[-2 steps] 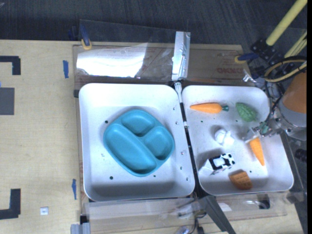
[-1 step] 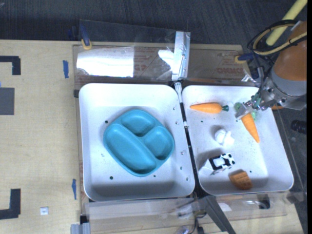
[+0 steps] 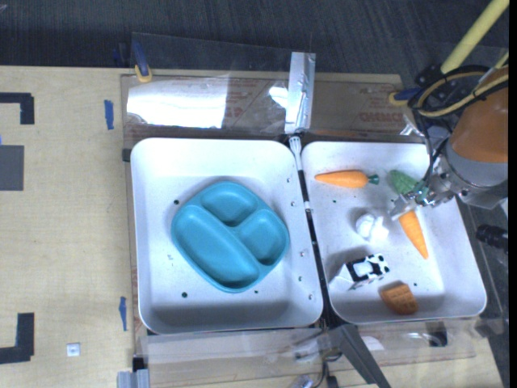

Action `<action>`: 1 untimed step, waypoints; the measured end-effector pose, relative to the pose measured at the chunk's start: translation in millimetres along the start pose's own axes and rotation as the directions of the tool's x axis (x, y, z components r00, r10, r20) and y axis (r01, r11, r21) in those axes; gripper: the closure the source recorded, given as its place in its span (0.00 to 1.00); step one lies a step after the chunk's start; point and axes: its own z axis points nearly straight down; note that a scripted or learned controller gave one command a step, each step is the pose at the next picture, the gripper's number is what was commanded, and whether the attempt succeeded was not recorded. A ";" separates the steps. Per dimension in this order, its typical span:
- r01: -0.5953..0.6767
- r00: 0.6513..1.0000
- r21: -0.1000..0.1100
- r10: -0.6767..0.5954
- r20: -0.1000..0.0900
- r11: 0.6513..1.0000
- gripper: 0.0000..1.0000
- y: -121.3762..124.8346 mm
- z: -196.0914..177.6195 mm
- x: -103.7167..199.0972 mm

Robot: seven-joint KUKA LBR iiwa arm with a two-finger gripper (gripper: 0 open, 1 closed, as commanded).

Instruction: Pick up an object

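The right bin (image 3: 472, 293) holds several small items. An orange carrot (image 3: 343, 179) with a green tip lies near its far edge, and a green leafy piece (image 3: 401, 179) sits just right of it. A second carrot (image 3: 415, 231) points toward the front, with a white lump (image 3: 368, 225) to its left. A black-and-white toy cow (image 3: 367, 269) and a brown bread-like piece (image 3: 399, 297) lie near the front. My gripper (image 3: 422, 194) hangs low at the bin's right side, between the green piece and the second carrot's top end.
The left bin (image 3: 153, 297) holds a blue divided plate (image 3: 230, 234). A metal divider (image 3: 300, 95) and clear sheeting stand behind the bins. Yellow and black cables (image 3: 440, 87) trail at the back right. The grey arm with its orange band (image 3: 483, 136) overhangs the right bin's right rim.
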 end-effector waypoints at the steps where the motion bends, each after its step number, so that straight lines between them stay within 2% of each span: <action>1: -0.020 1.000 -0.012 0.020 0.005 1.000 1.00 31.1 -80.2 53.1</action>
